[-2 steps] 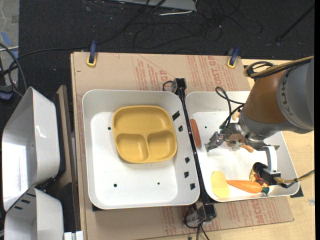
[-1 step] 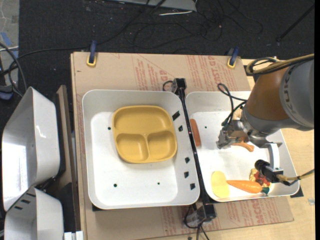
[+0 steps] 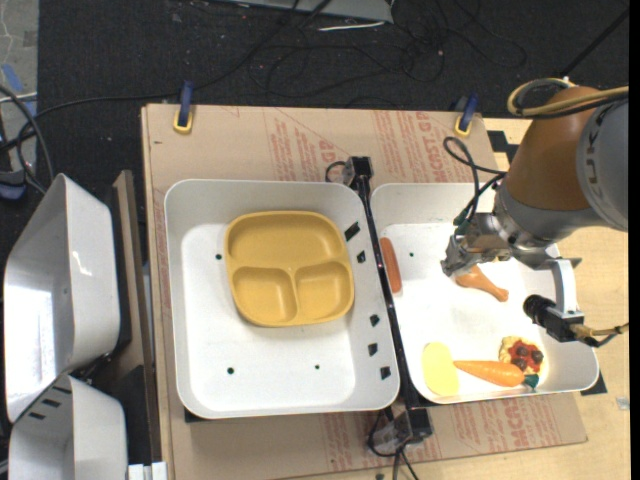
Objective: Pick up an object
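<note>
Arm [image 3: 570,183]: reaches in from the right, wrist bent down over the right bin [image 3: 420,230], probably to come at its target from above.
Left bin [image 3: 190,298]: well left of the fingers; it carries a yellow divided plate [image 3: 290,268].
Gripper [image 3: 466,258]: low in the right bin; whether its fingers are open or closed, I cannot tell.
Drumstick [image 3: 484,284]: the likely target, lying flat just below the fingers, touching or nearly so.
Carrot [image 3: 490,372]: near the front wall, well below the fingers.
Sausage [image 3: 393,264]: left of the fingers, along the bin's left wall.
Yellow piece [image 3: 438,367]: beside the carrot's tip.
</note>
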`<control>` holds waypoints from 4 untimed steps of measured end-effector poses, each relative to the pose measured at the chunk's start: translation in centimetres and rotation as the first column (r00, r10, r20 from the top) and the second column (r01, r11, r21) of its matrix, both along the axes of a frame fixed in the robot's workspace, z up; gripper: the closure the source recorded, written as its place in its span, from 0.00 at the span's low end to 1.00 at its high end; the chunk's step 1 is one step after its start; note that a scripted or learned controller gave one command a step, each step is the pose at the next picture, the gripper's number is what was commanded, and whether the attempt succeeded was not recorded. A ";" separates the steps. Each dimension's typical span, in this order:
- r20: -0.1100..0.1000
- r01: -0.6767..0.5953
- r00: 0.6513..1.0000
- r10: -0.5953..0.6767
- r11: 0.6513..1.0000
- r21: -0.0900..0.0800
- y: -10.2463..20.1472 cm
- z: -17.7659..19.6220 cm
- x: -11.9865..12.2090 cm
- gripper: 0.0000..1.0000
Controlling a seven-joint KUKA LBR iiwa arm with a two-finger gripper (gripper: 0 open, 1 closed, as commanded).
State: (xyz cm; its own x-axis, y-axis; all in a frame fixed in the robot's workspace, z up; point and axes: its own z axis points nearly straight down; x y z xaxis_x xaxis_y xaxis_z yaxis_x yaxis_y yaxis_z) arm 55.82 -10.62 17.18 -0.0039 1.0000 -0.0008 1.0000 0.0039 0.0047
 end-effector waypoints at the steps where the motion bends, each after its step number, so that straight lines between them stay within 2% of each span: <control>1: 0.000 0.000 1.000 0.000 1.000 0.000 0.0 5.3 0.1 1.00; 2: -0.003 -0.002 1.000 0.002 1.000 0.001 5.9 6.1 0.9 1.00; 4: -0.003 -0.005 1.000 0.005 1.000 0.002 16.7 4.5 3.2 1.00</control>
